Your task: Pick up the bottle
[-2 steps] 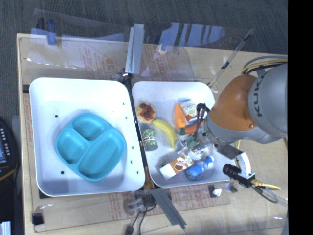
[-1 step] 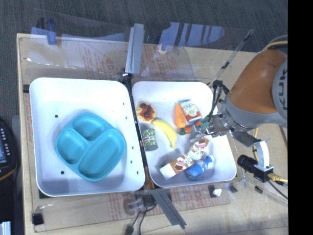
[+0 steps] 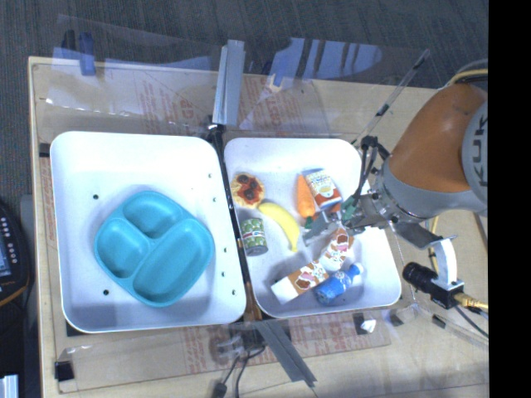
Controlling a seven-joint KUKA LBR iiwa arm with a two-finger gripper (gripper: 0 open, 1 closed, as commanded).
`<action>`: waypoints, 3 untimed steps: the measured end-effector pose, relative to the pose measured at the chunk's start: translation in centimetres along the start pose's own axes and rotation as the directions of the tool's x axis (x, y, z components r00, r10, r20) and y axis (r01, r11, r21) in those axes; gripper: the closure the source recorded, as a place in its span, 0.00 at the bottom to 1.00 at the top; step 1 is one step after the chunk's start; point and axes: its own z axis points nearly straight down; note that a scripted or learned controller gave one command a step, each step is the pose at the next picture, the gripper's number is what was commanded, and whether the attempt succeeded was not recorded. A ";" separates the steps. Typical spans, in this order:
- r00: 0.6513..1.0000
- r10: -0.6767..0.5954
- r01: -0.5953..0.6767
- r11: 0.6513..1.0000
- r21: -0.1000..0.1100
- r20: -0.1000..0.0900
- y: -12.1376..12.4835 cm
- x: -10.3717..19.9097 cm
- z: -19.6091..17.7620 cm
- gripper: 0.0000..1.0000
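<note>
the robot arm (image 3: 436, 152) reaches into the right bin (image 3: 274, 152), and the bottle (image 3: 338, 283) lies near that bin's front edge.

the left bin (image 3: 75, 164) holds a big blue plate (image 3: 153, 245) with three parts. in the right bin are a carton (image 3: 322, 187), a carrot (image 3: 305, 196), a banana (image 3: 282, 222), a long tube (image 3: 311, 274), a small green can (image 3: 254, 235) and a round pizza toy (image 3: 247, 189). the claw (image 3: 319, 226) hangs just above the tube and bottle, past the carton. you cannot tell whether the claw is released or clenched.
</note>
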 end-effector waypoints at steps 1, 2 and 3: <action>0.999 -0.048 0.048 0.999 0.004 -0.001 6.7 -3.3 8.3 0.00; 0.992 0.124 -0.124 0.992 0.004 -0.002 14.7 -2.6 15.7 0.00; 0.871 0.492 -0.492 0.871 0.000 -0.002 15.3 -6.8 15.5 0.00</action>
